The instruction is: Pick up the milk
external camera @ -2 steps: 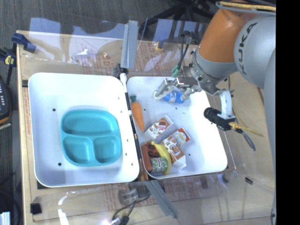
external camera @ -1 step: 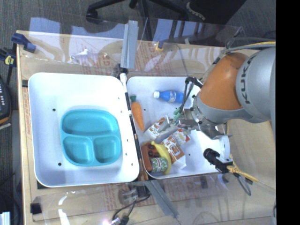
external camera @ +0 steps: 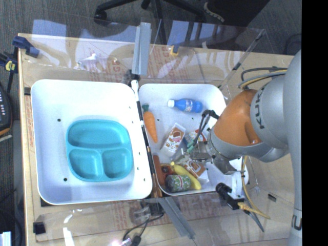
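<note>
Progress: I judge the pick not yet done. The milk carton lies flat on the floor of the right bin, so the grasp and the lift are both left.
Arm: my arm reaches in over the right bin's right side, its orange band low above the clutter.
Left bin: holds a blue divided tray, three compartments with nothing in them that I can make out.
Right bin: crowded. Blue bottle with a white cap near the top wall, carrot along the left wall, milk carton just beside the carrot toward the middle, a green can and a yellow banana near the bottom wall, touching each other.
Gripper: down among the items just right of the milk carton. I cannot tell how its jaws stand; the wrist hides them.
Small clutter: something reddish at the bottom-left corner; too jumbled for me to name.
</note>
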Controlling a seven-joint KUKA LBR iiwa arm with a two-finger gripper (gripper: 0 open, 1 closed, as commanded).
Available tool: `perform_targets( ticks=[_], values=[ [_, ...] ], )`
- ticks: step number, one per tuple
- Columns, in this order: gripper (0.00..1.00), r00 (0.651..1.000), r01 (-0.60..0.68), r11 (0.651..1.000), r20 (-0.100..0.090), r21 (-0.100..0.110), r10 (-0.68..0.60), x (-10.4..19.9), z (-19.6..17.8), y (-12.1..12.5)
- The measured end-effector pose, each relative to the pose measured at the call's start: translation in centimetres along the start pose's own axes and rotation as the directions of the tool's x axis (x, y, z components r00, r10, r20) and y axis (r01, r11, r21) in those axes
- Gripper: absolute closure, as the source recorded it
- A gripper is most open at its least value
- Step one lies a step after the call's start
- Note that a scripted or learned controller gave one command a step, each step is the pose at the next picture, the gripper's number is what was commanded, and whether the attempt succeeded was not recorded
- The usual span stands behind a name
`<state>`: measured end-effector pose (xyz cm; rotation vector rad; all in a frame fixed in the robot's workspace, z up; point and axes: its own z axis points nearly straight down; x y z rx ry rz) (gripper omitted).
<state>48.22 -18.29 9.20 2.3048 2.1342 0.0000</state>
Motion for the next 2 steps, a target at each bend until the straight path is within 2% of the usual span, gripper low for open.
perform_targets(
  ticks=[1,2],
  values=[
    [1.0,1.0,0.008,1.0,0.003,-0.007,-0.008,0.0,-1.2,0.3],
    [1.0,1.0,0.004,1.0,-0.001,0.003,-0.004,3.1,-11.4,4.0]
  ],
)
